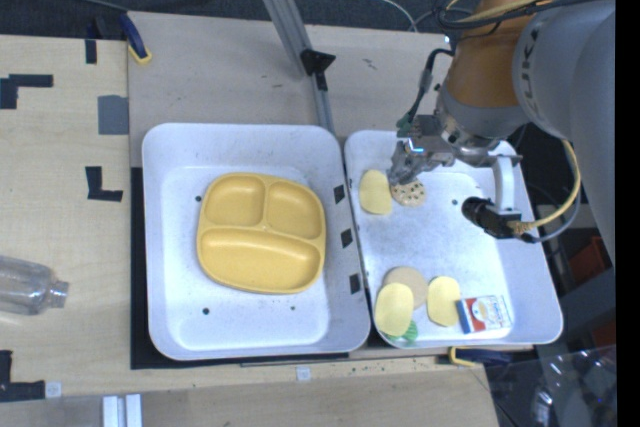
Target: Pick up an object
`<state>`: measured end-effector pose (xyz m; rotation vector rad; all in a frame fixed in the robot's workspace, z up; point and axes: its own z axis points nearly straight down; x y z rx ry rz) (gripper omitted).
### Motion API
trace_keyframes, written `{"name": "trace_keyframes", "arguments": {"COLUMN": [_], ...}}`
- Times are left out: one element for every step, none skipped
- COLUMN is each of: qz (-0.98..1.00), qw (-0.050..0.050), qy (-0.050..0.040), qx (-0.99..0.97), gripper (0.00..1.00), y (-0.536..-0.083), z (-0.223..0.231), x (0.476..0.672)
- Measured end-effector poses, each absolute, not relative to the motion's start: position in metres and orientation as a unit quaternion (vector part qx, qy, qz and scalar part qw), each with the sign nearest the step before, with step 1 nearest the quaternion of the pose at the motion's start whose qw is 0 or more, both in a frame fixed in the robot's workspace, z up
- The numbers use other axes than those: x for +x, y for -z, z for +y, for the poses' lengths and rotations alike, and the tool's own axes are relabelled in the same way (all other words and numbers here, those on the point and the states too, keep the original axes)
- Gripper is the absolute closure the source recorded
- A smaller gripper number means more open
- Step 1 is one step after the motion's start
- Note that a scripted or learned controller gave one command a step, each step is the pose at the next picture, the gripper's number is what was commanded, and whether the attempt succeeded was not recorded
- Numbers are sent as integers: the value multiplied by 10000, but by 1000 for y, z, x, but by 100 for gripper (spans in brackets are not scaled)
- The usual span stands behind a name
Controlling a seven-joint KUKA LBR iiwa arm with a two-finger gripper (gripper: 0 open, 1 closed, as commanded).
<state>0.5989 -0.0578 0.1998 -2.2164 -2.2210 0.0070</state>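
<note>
Up near the right bin (520, 265) far edge, hand (408, 165) over cookie (408, 192)

Cut off by the left edge: a clear bottle (28, 285) on the worktop (60, 215). Partly hidden under the gripper (408, 177): a speckled cookie (408, 193).

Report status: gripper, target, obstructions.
Gripper low in right bin, over speckled cookie. Yellow piece right beside it. Grasp unconfirmed.
</note>
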Motion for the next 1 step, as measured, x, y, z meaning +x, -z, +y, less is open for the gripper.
{"name": "trace_keyframes", "arguments": {"qz": [-7070], "qw": [-5], "qy": [6], "qx": [-7072], "gripper": [100], "y": [-235], "z": [-62], "x": [578]}}
